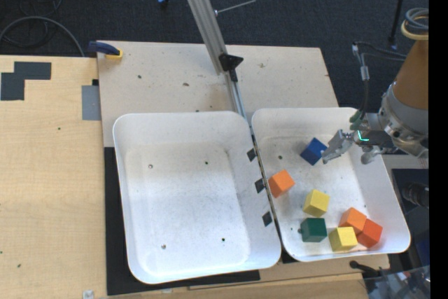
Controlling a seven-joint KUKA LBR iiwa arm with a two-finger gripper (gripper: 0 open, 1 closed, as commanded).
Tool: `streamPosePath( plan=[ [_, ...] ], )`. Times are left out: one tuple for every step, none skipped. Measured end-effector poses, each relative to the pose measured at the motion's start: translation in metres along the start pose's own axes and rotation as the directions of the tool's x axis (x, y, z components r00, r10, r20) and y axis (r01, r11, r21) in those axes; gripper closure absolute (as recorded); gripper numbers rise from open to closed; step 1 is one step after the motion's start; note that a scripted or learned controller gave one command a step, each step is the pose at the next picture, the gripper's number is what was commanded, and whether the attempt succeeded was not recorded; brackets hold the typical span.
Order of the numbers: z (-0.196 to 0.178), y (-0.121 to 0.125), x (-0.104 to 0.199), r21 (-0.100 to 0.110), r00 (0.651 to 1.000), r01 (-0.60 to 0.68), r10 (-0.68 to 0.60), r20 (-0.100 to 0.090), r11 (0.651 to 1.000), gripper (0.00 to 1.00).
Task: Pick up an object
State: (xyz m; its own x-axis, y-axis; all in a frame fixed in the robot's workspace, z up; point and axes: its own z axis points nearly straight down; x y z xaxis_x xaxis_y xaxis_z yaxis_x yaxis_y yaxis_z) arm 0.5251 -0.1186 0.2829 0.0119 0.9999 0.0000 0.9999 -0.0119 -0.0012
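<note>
Blue cube (pixel 313 150): lies in the upper part of the right bin (pixel 392 220), tilted on the white floor, well apart from the other blocks. It is the likeliest item for the pick, judged by nearness alone. Tool (pixel 344 148): sits just to the right of the blue cube, near its edge, at about the same height in the view; its fingers look spread, with nothing between them, so nothing is held. The cube lies leftward of the tool, so the coming move turns on a short shift to the left and a descent. The cube shows no marked long axis. Arm (pixel 409 98): grey with orange band, enters from the right. Other contents of the right bin: orange cube (pixel 281 183) near the left wall; yellow cube (pixel 316 203) mid-bin; green cube (pixel 313 229) below it; a second yellow cube (pixel 343 239), touching two orange blocks (pixel 362 226) at the lower right. Left bin (pixel 126 150): alongside, on the tabletop (pixel 161 80). No brands, labels or legible writing on any item.
</note>
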Motion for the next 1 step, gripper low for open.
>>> streamPosePath(
  plan=[
    [-0.0878,0.0517,-0.0114,-0.01,1.0,0.015,-0.015,0.003,1.0,0.0]
  ],
)
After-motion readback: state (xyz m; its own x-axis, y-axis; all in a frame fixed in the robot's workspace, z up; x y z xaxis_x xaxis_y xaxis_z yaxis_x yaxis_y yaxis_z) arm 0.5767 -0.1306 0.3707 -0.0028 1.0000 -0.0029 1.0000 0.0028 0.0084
